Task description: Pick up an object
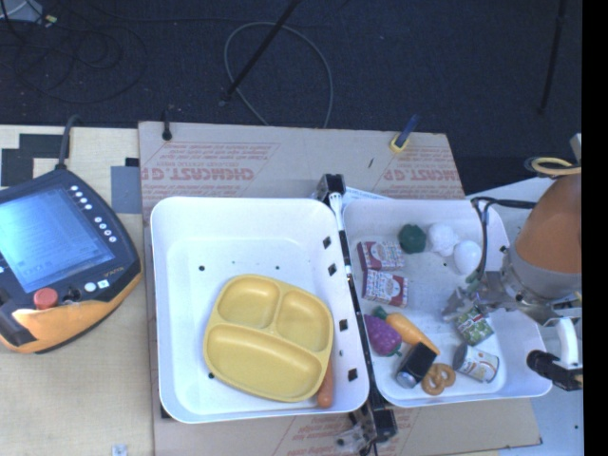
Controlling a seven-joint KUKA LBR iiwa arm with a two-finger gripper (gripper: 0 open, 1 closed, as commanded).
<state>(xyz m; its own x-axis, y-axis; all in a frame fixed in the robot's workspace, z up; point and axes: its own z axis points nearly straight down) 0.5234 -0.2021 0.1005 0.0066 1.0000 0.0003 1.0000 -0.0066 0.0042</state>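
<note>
My gripper (468, 304) hangs low in the right bin (513, 388), at its right side, below the arm's orange band (556, 224). It is right above a small green and white packet (474, 329). Close by lie a white carton (482, 366), a pretzel (438, 379), a black block (415, 362), an orange carrot (410, 328) and purple grapes (382, 335). Further back are two red and white packets (381, 256), a green ball (412, 237) and two white balls (443, 238).
The left bin (180, 255) holds a yellow divided plate (271, 335) with an orange stick (326, 389) at its near right edge. A teach pendant (57, 250) lies on the bench at the left. Cables run across the dark floor behind.
</note>
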